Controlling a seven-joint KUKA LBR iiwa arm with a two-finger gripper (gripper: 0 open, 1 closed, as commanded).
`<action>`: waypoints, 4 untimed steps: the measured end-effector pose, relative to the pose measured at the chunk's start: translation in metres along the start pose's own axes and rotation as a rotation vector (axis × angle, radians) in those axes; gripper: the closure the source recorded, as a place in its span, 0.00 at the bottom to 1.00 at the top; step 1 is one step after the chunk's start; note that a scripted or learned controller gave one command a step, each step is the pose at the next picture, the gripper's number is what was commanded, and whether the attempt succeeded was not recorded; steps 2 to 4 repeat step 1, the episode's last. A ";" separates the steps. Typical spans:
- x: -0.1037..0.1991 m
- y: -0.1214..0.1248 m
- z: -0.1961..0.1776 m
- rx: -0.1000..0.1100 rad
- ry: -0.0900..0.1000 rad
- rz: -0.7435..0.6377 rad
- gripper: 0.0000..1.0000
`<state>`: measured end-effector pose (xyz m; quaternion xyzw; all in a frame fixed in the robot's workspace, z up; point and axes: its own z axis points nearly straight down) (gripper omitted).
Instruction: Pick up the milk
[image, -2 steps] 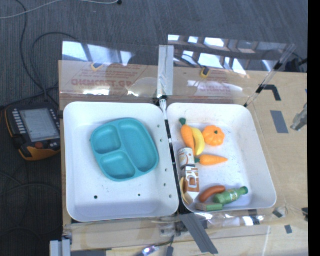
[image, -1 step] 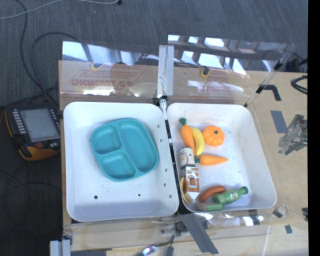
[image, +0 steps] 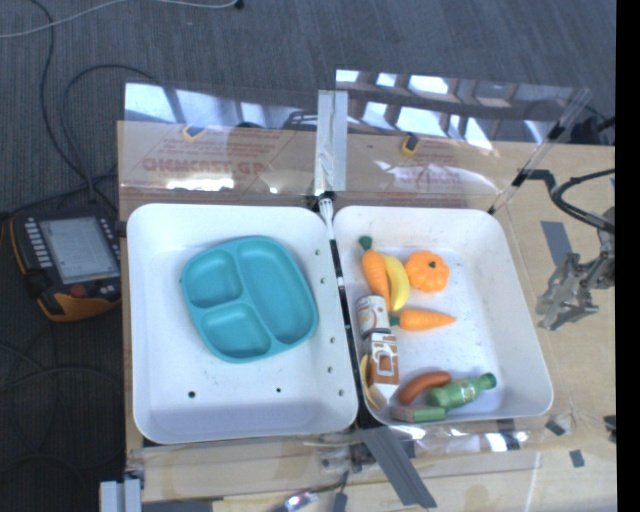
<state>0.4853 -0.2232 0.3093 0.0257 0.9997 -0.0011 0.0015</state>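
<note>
The gripper (image: 572, 292) is a small grey metal assembly, pale and dully shiny, built of thin angular pieces. Dark cables (image: 585, 195) loop above it, one curving in a black arc.

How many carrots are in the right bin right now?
2. One carrot lies lengthwise at the bin's upper left, beside the banana. The other carrot lies crosswise near the middle, below the pumpkin. Nothing seems piled high enough to hide a third.
</note>
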 end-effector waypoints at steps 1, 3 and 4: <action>-0.001 0.000 -0.126 0.000 -0.004 -0.178 1.00; -0.001 0.000 -0.126 0.000 -0.004 -0.178 1.00; -0.001 0.000 -0.126 0.000 -0.004 -0.178 1.00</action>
